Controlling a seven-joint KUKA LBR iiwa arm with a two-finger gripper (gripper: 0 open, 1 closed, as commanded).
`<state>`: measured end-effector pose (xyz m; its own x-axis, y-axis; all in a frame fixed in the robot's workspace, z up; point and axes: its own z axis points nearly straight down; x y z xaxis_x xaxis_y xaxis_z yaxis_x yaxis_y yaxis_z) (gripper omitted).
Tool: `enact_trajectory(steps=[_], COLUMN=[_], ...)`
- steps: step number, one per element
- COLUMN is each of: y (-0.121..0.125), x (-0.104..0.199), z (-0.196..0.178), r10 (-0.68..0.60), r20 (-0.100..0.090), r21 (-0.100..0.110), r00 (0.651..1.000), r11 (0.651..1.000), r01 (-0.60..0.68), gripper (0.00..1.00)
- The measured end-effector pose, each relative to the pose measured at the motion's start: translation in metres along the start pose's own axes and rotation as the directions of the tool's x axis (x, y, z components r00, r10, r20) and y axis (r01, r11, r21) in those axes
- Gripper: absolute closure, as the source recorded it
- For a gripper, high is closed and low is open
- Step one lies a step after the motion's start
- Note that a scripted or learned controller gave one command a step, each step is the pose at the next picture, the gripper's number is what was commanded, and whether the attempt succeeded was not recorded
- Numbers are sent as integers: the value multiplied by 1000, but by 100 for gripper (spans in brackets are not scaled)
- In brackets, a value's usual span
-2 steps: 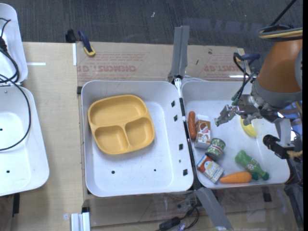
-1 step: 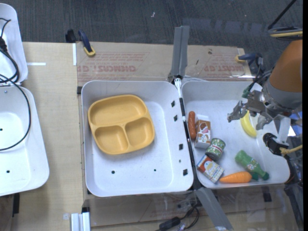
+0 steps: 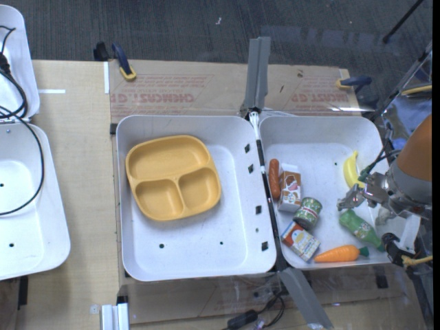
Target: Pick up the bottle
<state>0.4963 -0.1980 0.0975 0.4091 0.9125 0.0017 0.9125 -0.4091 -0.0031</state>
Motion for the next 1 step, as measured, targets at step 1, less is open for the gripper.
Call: enact_trajectory(steps=[1], y=[0], x=[0], z=[-8], r10=[3], r20=[0], r21=[2], r00=[1000], r11=[1000], r01=[-3], gripper=[100])
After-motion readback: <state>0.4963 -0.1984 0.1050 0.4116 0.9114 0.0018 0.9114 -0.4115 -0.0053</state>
